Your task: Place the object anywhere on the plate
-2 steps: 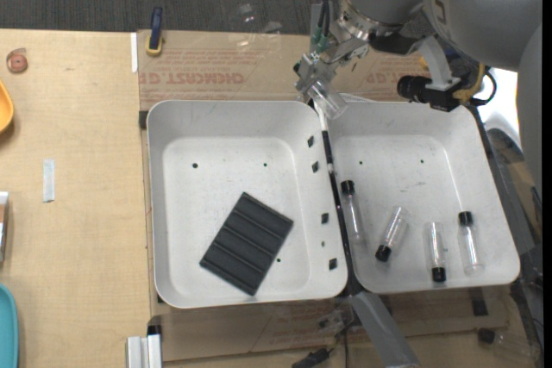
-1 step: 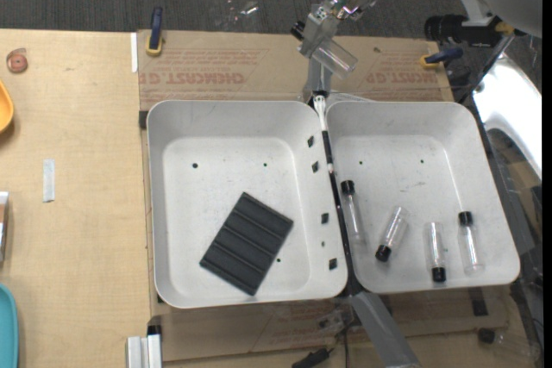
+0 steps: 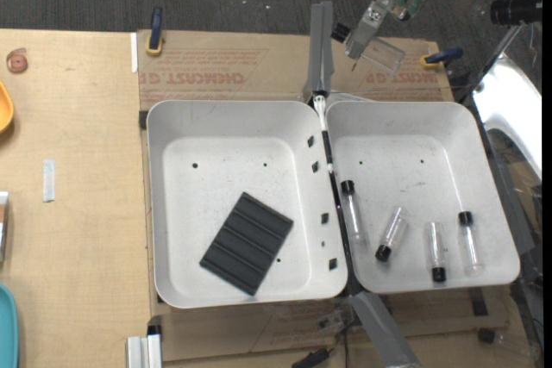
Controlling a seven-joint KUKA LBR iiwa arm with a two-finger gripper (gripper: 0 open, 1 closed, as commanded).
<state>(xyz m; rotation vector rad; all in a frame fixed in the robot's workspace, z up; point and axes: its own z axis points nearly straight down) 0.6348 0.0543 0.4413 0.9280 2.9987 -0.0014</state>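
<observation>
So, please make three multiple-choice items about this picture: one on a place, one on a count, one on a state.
1. Where does the dark ridged plate lie?
A. left bin
B. right bin
C. on the cardboard

2. How many black-capped clear tubes lie in the right bin?
A. two
B. four
C. six

3. Where is the pincer?
A. resting on the plate
B. raised beyond the bins' far edge
C. down among the tubes

Answers:
1 A: the plate sits on the floor of the left bin.
2 B: four tubes lie on that bin's floor.
3 B: the pincer hangs over the cardboard behind the bins.
</observation>
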